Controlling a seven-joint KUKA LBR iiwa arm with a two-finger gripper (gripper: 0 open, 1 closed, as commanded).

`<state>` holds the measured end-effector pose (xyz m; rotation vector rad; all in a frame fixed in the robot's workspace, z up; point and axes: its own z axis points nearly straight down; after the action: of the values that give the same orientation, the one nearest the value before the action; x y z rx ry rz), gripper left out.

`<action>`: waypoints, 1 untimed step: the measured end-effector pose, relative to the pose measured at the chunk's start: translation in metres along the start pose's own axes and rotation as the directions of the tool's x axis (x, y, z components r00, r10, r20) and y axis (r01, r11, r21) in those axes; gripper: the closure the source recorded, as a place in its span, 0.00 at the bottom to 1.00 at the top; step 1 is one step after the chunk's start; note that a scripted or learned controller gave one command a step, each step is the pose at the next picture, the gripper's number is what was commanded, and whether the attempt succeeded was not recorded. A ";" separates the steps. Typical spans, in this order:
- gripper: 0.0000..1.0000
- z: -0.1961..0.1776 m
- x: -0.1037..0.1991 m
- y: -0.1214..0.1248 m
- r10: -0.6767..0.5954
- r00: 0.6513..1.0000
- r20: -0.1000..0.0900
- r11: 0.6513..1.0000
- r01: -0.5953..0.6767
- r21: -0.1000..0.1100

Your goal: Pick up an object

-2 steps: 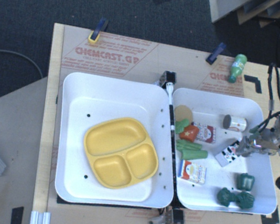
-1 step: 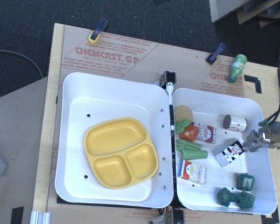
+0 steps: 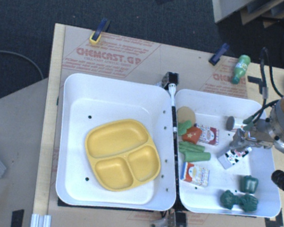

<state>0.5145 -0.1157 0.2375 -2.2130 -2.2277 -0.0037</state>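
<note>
My gripper [image 3: 242, 145] hangs low in the right bin [image 3: 276, 114], in its right-middle part. Directly under and in front of it lies a small white block with black spots [image 3: 230, 159]; whether the two touch is unclear. A small grey cylinder [image 3: 230, 122] sits just to the gripper's upper left. Towards the bin's left side lie a tan round piece [image 3: 186, 114], a red and white carton [image 3: 204, 135], a green vegetable [image 3: 194, 154] and a white carton [image 3: 196, 174]. A green pepper [image 3: 249, 183] and a dark green dumbbell [image 3: 239, 201] rest at the front right.
The left bin [image 3: 79, 100] holds a yellow divided plate [image 3: 122, 154]. A green bottle [image 3: 240, 69] lies on the bench behind the right bin. Clamps [image 3: 97, 31] sit at the bench's back edge. A black divider [image 3: 173, 137] runs between the bins.
</note>
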 end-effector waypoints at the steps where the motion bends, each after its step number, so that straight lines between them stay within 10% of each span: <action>1: 1.00 0.013 0.054 0.001 0.001 1.000 0.000 1.000 -0.001 0.004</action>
<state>0.5153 -0.0616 0.2243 -2.2121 -2.2251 0.0004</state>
